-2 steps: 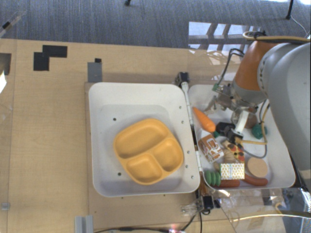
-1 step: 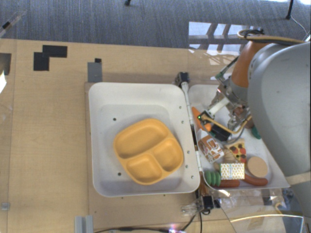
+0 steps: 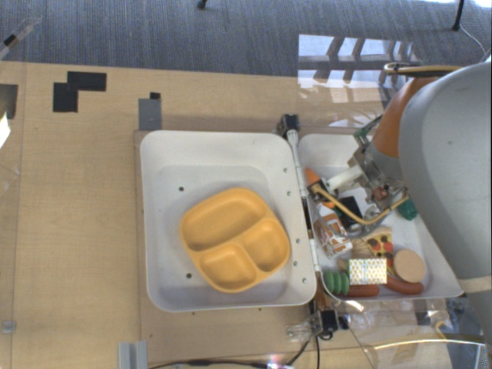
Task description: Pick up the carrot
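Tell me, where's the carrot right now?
The carrot lies in the right bin, against its left wall near the far end, just left of the gripper.

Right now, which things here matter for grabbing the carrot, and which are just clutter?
For the job:
carrot, against the right bin's left wall
gripper, over the right bin

Lying about:
yellow divided plate in the left bin
sausage
round wooden disc

The pale wood-grain surface (image 3: 69, 229) looks matt. Two shallow white plastic bins (image 3: 165, 283) have a smooth, faintly glossy finish. The yellow divided plastic plate (image 3: 234, 239) appears smooth and satin. The grey arm casing (image 3: 453, 167) is smooth.
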Robot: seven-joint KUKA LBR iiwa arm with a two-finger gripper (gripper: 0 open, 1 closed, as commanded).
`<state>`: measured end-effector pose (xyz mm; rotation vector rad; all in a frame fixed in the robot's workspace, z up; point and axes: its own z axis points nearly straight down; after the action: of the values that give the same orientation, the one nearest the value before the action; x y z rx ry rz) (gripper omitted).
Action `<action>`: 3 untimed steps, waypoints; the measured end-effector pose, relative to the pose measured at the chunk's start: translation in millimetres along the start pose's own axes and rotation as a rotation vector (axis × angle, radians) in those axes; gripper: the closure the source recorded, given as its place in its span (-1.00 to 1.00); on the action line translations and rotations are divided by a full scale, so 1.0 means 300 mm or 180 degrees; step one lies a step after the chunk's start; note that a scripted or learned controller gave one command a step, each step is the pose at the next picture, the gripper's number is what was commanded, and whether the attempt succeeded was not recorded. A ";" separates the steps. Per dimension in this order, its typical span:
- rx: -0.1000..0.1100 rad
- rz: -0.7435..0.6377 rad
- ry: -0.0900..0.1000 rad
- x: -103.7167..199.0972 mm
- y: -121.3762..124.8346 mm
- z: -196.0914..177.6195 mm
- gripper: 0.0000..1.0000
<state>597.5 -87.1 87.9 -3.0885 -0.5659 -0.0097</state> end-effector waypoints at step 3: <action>-0.0035 -0.0025 0.0038 -0.224 -0.088 -0.013 1.00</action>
<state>525.1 -86.2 91.2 -3.0947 -0.5794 -0.0315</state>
